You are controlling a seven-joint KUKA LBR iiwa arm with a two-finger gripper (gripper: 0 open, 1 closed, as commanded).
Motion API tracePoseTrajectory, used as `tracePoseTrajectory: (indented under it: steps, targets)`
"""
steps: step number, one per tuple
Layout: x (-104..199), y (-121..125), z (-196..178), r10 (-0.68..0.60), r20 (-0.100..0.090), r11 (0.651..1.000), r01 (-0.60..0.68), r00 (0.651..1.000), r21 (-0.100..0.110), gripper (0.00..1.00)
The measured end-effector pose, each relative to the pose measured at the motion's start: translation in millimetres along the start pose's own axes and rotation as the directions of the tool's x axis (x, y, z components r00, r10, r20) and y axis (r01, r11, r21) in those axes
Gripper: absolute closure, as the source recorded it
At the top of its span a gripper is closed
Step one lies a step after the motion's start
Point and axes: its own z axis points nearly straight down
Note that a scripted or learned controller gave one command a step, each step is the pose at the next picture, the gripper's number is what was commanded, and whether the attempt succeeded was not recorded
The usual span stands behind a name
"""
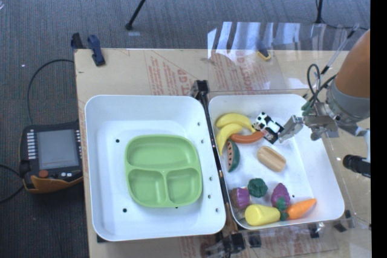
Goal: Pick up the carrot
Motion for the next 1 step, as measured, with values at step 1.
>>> tracePoseTrajectory:
  steps: [1]
  targets:
    - [-14.8,-51.2,63.8,-0.037,-0.003,0.999,0.037,0.999,0.011,0.0]
